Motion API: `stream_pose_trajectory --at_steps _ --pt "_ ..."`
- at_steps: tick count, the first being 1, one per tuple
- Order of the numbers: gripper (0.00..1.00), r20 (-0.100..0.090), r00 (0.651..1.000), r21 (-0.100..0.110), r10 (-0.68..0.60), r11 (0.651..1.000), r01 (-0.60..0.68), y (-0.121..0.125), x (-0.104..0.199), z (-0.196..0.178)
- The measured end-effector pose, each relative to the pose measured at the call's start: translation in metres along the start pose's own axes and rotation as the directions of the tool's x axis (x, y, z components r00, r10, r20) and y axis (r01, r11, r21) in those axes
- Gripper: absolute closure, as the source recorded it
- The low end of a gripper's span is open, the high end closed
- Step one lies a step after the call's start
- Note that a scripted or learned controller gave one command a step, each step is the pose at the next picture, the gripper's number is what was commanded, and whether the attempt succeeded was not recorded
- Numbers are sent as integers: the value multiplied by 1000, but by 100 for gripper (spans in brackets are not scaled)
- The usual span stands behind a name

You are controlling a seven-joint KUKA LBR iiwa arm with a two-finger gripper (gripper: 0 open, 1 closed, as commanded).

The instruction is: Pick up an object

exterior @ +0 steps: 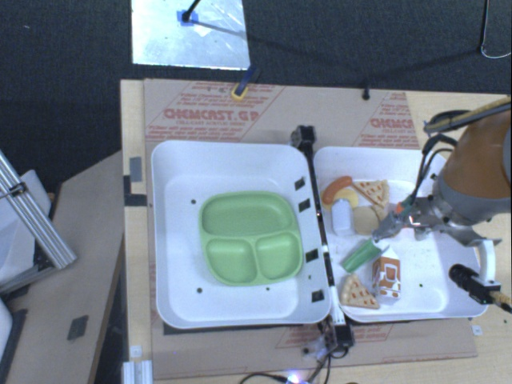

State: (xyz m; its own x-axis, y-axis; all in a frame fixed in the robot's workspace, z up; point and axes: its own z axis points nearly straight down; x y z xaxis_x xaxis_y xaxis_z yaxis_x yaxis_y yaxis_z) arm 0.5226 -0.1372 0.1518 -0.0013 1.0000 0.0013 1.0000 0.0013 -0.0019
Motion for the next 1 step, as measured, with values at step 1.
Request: stream_pose_trajectory --at_steps 1 --pt "0 -1 1000 2 0 1000 0 4 4 61"
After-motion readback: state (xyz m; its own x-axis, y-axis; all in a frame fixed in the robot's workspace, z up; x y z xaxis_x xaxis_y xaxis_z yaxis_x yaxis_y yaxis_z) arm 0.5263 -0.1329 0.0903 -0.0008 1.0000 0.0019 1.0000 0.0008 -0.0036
